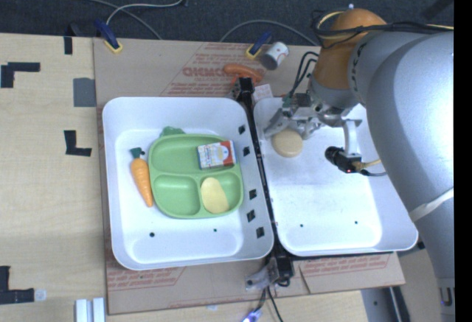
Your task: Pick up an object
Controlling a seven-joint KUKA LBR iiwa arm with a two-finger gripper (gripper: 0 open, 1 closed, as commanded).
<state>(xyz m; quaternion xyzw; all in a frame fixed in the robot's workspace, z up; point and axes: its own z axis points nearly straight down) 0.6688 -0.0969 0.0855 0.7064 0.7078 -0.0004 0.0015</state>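
Here, two white bins [118, 188] (side by side) on cardboard [133, 70].

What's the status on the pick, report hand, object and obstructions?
Hand low in right white bin, at its far-left corner. Round beige bun-like object directly beneath it, resting on bin floor, not lifted. Bin's left wall close beside the object.

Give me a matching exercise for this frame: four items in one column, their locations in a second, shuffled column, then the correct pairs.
Items:
1. carrot
2. small carton
3. pale yellow piece
4. beige round object

Places:
A. right bin, just below the gripper
B. lower right compartment of the green tray
C. left bin floor, against the tray's left edge
D. top compartment of the tray

Pairs: 1-C, 2-D, 3-B, 4-A
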